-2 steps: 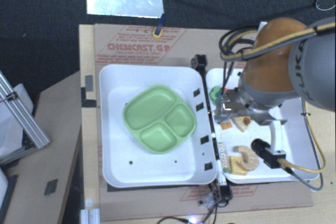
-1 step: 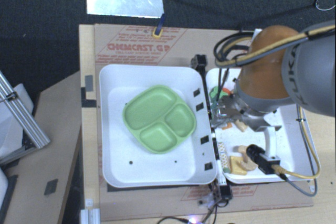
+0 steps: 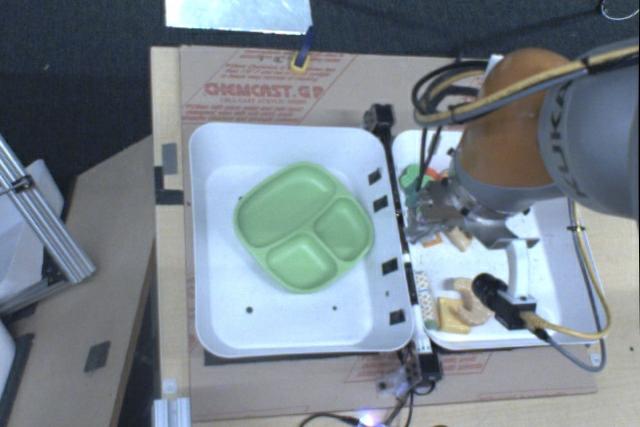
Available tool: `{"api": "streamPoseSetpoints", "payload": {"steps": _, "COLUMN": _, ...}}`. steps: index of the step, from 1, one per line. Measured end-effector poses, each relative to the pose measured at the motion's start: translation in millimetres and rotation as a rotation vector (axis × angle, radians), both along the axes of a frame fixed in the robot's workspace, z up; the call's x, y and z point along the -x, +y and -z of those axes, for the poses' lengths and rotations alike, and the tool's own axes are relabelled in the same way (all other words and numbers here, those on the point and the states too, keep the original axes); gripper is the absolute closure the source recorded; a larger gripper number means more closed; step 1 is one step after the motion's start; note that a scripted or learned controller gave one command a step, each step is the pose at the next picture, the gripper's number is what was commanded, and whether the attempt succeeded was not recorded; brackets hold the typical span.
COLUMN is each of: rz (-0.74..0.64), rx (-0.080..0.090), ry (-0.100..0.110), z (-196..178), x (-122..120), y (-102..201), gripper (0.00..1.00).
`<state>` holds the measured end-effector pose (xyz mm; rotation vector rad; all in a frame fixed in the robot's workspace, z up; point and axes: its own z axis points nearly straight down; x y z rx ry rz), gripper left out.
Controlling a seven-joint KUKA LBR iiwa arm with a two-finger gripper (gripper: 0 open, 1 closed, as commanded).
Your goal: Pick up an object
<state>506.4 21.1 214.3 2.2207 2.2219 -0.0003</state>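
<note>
My claw (image 3: 432, 215) low at right bin's (image 3: 560, 335) left wall, among small items; grip state unclear. Best: descend straight, close on one piece

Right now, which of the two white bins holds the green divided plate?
The left bin: the green plate lies in it. The right bin holds small items, under the arm.

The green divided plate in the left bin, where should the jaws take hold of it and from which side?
Probably the raised outer rim of the green divided plate, coming straight down from above. It lies flat and upright on the floor of the left bin, well away from the walls, so every edge looks reachable; the edge nearest the arm means the shortest reach.
</note>
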Motion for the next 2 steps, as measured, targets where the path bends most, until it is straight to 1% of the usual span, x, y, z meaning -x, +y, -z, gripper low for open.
{"api": "streamPoseSetpoints", "payload": {"steps": 1, "rz": 0.0, "rx": 0.0, "ry": -0.001, "z": -5.7, "x": -5.1, "y": -7.7, "gripper": 1.0}}
{"api": "streamPoseSetpoints", "payload": {"steps": 2, "rz": -0.005, "rx": -0.001, "ry": 0.0, "z": -3.3, "x": -1.9, "y": 9.4, "gripper": 1.0}}
